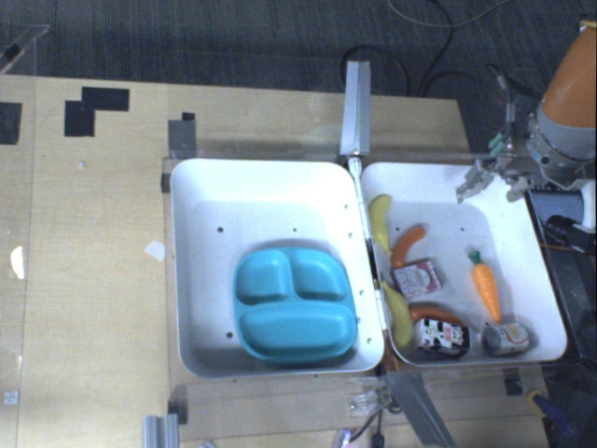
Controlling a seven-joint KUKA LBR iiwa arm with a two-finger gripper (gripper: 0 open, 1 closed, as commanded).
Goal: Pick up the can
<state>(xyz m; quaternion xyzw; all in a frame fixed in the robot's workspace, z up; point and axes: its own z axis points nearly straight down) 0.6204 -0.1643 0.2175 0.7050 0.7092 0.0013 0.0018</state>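
A small grey can (506,338) lies in the front right corner of the right bin (546,278). My gripper (491,189) hangs over the bin's back right part, well behind the can and apart from it. Its two fingers (469,184) are spread open with nothing between them. The grey wrist with its orange band (571,91) comes in from the upper right.
An orange carrot (484,286) lies just behind the can. Two bananas (380,218), an orange sausage (407,244), a pink packet (417,276), a red sausage (435,313) and a black-and-white carton (440,337) lie further left. The left bin (201,250) holds a blue divided plate (294,303).
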